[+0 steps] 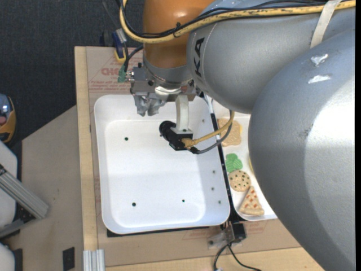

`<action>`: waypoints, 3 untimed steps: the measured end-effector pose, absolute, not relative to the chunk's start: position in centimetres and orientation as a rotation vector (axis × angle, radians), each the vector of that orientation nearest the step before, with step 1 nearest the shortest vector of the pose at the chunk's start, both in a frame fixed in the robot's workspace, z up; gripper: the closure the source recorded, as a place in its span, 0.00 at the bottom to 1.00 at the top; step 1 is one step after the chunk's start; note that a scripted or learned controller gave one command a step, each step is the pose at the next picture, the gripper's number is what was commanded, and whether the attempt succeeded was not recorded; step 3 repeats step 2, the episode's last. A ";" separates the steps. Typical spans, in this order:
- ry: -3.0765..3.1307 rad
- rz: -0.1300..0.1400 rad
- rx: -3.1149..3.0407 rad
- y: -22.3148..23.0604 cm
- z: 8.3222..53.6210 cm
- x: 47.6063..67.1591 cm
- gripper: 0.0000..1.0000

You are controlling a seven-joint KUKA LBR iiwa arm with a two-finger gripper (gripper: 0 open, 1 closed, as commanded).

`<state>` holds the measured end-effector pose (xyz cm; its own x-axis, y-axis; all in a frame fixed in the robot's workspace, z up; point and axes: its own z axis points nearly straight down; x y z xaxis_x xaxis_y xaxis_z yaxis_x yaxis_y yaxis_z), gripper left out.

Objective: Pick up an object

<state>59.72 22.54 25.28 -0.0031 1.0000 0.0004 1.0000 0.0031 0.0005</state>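
The arm [271,66] is seen entering from the right and taking up most of the upper and right part of the view; its grey body is cut off by the right and lower edges. An orange band [172,16] is noted above the wrist, with a yellow cable [169,37] looped around it.

The bench [90,168] is seen as a brown board with red lettering near its far edge, the lettering partly hidden behind the wrist. The left bin [158,202] is fully in view save for its far right corner, which is covered by the arm. Several small dark dots are observed on its floor.

The right bin [265,214] is largely hidden under the arm; a narrow strip along its left side is visible. In that strip the task's objects are found: a pale tan item [232,133] partly covered by the arm, a green piece [233,163], a round speckled cookie [240,180] and a triangular slice [251,202], lying close together in a row.

The jaws [149,104] are seen over the far part of the left bin, well apart from those objects. How far they are open cannot be told, and nothing is seen held. A black fitting [172,135] hangs just beside them.
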 end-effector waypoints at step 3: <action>2.227 0.003 2.215 22.6 27.3 59.8 1.00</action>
